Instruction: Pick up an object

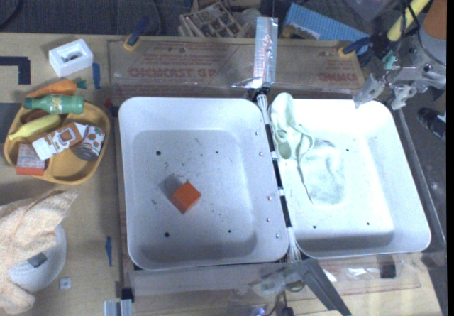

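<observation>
Orange block [186,197] sits alone in the left bin [142,116] while the pincer [383,84] hangs well apart over the right bin's [404,165] far corner, its grip unreadable, and a slanted descent could nudge the block aside.

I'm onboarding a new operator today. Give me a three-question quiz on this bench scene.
1. True or false: the orange block lies in the left bin.
2. Which bin holds the pale green cloth? A) left B) right C) neither
3. Fill in: the pincer is above the right bin's far ____ corner.

Key: 1 true; 2 B; 3 right.
</observation>
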Robot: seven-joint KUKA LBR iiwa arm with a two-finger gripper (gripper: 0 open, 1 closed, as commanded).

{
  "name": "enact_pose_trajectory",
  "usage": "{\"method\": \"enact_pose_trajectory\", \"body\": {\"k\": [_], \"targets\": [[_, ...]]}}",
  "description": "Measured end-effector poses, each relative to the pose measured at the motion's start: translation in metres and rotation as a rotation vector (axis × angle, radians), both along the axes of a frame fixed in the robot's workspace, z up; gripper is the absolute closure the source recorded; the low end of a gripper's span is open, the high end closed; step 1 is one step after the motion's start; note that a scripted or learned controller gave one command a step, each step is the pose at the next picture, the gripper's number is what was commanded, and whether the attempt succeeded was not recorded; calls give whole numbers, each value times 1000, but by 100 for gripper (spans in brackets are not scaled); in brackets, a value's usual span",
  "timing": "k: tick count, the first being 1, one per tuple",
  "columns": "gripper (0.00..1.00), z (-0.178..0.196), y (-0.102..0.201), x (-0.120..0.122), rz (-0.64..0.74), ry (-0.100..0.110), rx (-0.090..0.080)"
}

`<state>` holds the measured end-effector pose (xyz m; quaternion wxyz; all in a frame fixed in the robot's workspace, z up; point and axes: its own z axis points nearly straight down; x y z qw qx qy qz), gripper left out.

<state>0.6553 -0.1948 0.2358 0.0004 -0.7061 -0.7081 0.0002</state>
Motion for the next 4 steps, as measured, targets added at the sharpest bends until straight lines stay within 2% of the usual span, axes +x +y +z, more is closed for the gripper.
{"method": "enact_pose_trajectory", "body": {"k": [1,2,3,4], "targets": [[0,-37,-20,-6,218,0,0],[0,-65,79,-36,191,-1,0],[0,-144,96,-42,281,-15,-4],[0,-94,7,-21,89,-6,-3]]}}
